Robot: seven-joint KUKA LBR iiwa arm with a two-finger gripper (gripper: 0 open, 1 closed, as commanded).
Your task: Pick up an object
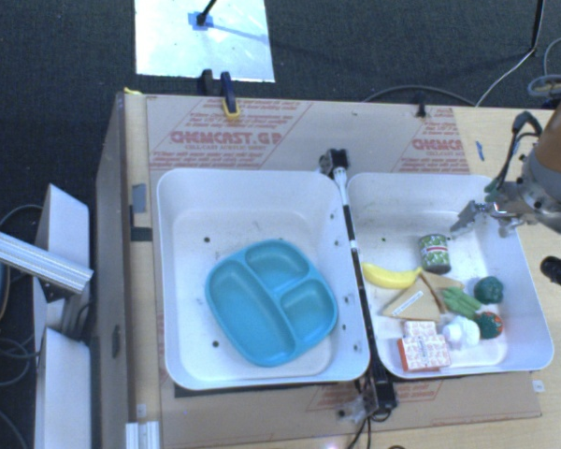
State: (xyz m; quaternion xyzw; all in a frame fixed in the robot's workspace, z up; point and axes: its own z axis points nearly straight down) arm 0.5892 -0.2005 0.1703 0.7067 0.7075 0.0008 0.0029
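My gripper (484, 223) hangs over the back of the right bin (533, 340), open, with nothing between its fingers. Just to its lower left a green can (434, 251) stands upright. Closer to the front lie a yellow banana (390, 275), a sandwich wedge (413, 299), a green vegetable piece (460, 299), a dark green broccoli (489, 289), a red fruit (490, 325), a small white item (461, 331) and a red-and-white box (424, 346).
The left bin (182, 213) holds a blue divided plate (272, 299). A black divider rail (348, 223) runs between the bins. The arm (553, 171) comes in from the right, with cables behind it. A silver bar (37, 258) lies off the bench at left.
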